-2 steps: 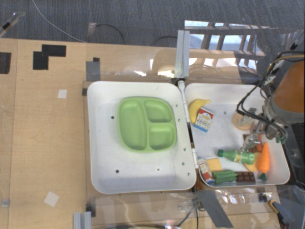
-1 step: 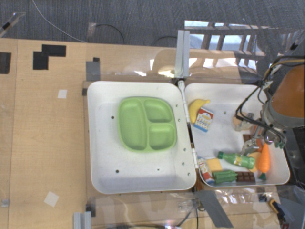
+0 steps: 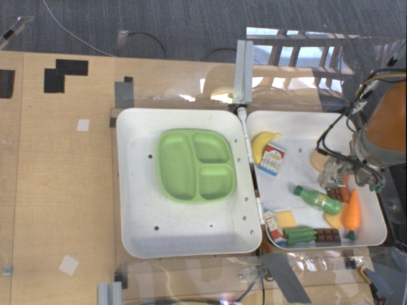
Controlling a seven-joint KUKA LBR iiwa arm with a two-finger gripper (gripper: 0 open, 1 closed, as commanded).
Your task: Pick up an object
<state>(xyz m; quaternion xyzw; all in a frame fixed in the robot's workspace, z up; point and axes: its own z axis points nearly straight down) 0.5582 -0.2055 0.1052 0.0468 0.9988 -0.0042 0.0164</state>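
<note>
Nearest the camera, along the front wall of the right bin (image 3: 381,237), lie a dark green piece (image 3: 299,235), a brown chocolate-like bar (image 3: 327,236), a small red-and-white pack (image 3: 272,224) and a yellow wedge (image 3: 287,218). These sit crowded against the wall and each other, so a grasp there would probably foul on the rim.

A little further in, a green bottle (image 3: 318,199) lies on its side, slanting, with an orange carrot (image 3: 351,211) just beside its far end. The end effector (image 3: 337,178) hangs right over this pair, low in the bin; whether it is spread or pressed together I cannot tell, and nothing is visibly caught in it. The bottle or carrot looks like the likely target. To do this well, I would line the grasp across the narrow body of one of them, not along it, and come straight down so the neighbour is not nudged.

Further back, a banana (image 3: 264,141) and a small carton (image 3: 271,159) lie with more room around them. The left bin (image 3: 133,234) holds a green divided plate (image 3: 195,164).
</note>
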